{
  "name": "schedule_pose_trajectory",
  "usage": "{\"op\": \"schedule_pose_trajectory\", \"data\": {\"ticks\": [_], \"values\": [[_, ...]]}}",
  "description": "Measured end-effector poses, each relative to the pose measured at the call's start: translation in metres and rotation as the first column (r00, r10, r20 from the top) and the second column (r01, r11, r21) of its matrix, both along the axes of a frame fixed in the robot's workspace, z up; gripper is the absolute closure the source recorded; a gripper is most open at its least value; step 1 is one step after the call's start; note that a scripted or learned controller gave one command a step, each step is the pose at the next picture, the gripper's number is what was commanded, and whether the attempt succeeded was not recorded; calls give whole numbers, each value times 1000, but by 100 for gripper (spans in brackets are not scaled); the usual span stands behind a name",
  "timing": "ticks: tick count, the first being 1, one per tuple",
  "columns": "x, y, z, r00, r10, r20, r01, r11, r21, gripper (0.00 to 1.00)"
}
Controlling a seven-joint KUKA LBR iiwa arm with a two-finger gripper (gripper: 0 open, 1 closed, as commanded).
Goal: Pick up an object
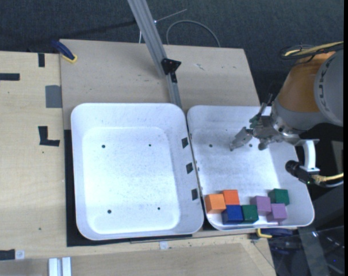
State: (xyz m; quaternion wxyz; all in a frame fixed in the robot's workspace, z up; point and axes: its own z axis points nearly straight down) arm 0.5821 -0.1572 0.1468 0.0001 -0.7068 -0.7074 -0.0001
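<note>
Two shallow white bins sit side by side on the table (122, 68), and all the action is on the right. The right bin (220, 125) carries seven small blocks, all bunched along its near edge: two orange blocks (215, 202) touching each other at the left of the cluster, one blue block (234, 213) just in front of them, a green block (250, 213) right beside the blue, two purple blocks (262, 202) next along, and a second green block (280, 196) at the far right of the group. That makes two orange, one blue, two green, two purple. The left bin (127, 117) shows its speckled white floor with four dark dots. The grey arm (317, 91) with its orange band reaches in from the right, and the gripper (249, 141) hangs over the upper middle of the right bin, well apart from the block cluster. Its two fingers are spread open, one (238, 141) pointing toward the bin's centre, and nothing sits between them. A slanted metal bar (148, 27) runs down from the top toward the gap between the bins.
</note>
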Motion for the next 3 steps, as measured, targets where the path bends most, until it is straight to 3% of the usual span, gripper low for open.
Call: {"op": "schedule_pose_trajectory", "data": {"ticks": [1, 2, 3], "values": [[52, 10, 38, 1000, 3, 6, -3, 1000, -2, 0], [83, -33, 88, 1000, -1, 6, 1, 1000, -4, 0], [82, 3, -43, 1000, 1, -9, -1, 1000, 1, 0]]}}
